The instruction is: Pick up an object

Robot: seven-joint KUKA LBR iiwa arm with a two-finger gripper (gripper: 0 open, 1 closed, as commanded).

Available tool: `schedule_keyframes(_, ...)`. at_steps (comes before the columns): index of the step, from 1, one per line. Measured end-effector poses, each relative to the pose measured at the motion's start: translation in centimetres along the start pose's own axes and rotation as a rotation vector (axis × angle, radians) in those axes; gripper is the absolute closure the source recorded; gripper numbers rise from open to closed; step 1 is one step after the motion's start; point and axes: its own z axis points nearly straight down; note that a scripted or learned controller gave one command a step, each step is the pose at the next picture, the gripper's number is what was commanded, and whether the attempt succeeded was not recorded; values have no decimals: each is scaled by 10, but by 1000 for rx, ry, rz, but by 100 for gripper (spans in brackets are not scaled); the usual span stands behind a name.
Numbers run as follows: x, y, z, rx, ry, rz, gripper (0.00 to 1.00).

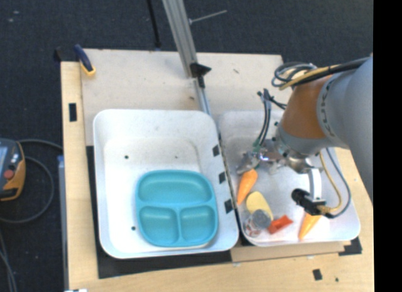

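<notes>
Nearest me, along the front wall of the right bin (352, 231), I see the loose pieces lying where they could be picked: a small red piece (281, 223), a yellow block (258, 205) with a greyish clear item (254, 224) touching its front end, and an orange cone-shaped piece (308, 224) toward the right corner. None of them looks lifted. In the left bin (113, 127) a blue divided tray (177, 208) sits flat at the front.

A little farther back, an orange carrot-shaped piece (246, 186) lies tilted just beside the bin's left wall. The tool (262, 157) hangs right over its upper end, close enough that I read it as the target, but the wrist and cables hide the tips, so I cannot tell whether the tool is spread or pressed together, or touching.

My judgement: the approach is done, the grasp is unconfirmed, and the lift is yet to come.

Beyond, the bench (138, 77) carries a metal post (181, 27).
</notes>
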Motion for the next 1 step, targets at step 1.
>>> schedule_keyframes(1,-1,1,-12,-5,1,4,100)
